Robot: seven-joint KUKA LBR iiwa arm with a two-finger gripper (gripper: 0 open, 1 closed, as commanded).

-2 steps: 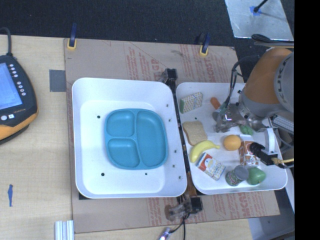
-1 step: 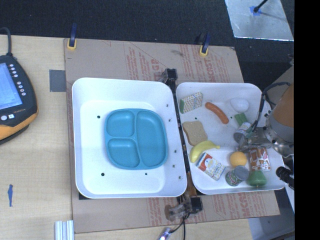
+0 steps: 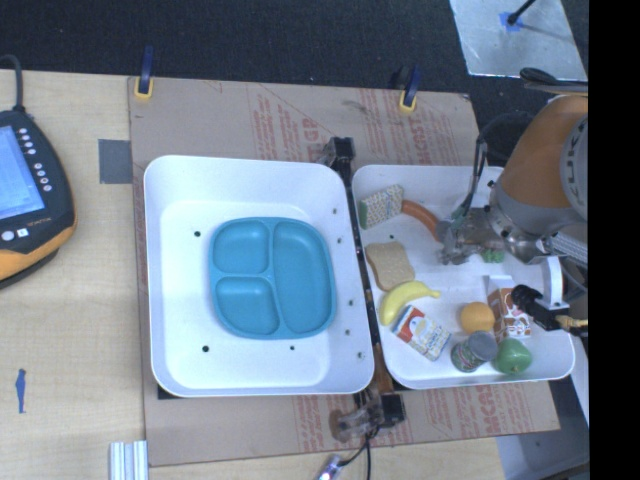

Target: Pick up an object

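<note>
1. Progress looks early: no object is lifted, and every item lies on the floor of the right bin (image 3: 560,368).
2. The claw (image 3: 462,240) hangs low in that bin's upper middle, near its far wall; I cannot tell whether it is open or closed, and nothing shows in its grasp.
3. Candidates to pick are close by: an orange carrot (image 3: 420,214) just left of the claw, a slice of bread (image 3: 390,264) and a banana (image 3: 406,298) nearer the bin's left wall.
4. Along the near wall crowd a small carton (image 3: 424,332), an orange (image 3: 477,317), a can (image 3: 470,352) and a green fruit (image 3: 513,357).
5. Open room lies in the bin's middle, below the claw; the near-right corner is tight.
6. The left bin (image 3: 170,268) holds a blue divided plate (image 3: 272,276).
</note>
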